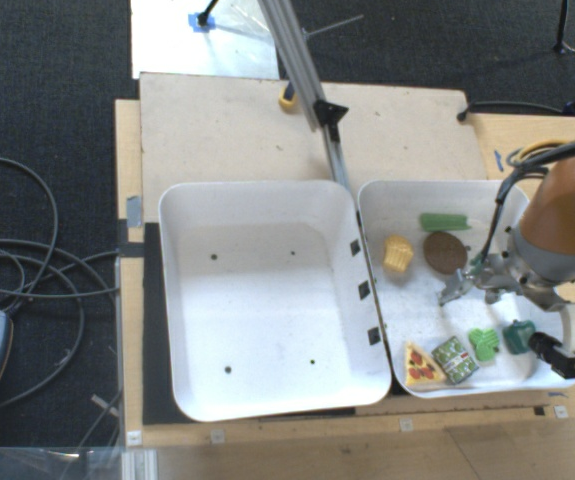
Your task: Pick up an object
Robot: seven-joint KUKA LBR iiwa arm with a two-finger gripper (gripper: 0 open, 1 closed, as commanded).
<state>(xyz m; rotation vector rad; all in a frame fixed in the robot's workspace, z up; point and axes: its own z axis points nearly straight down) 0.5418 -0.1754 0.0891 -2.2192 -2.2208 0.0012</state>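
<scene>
Down in the right bin (379, 208) we see the tool (459, 286), a grey metal piece at the end of the arm (565, 218), which reaches in from the right with its orange band above the wrist. We cannot tell how the tool stands, and we see nothing held in it; its tip hangs over bare white floor near the middle of the bin.

Just above the tool's tip we find a brown round object (445, 252), close to it but, as far as we can judge, not touching. Above that lies a green bar (444, 222), flat and roughly level. To the left of the brown piece sits a yellow corn-like piece (398, 254), near the bin's left wall.

Below the tool, toward the front wall, we see a bright green small toy (484, 343) and, just right of it, a dark teal piece (519, 337), partly under the arm's fittings. Further left along the front lie a green patterned block (454, 359) and a pizza slice toy (422, 366), side by side in the front left corner.

Beside this bin stands the left bin (257, 196), its walls touching the right one along the divide. Both rest on the bench (227, 128), and cables (27, 258) trail on the dark floor to the left.
</scene>
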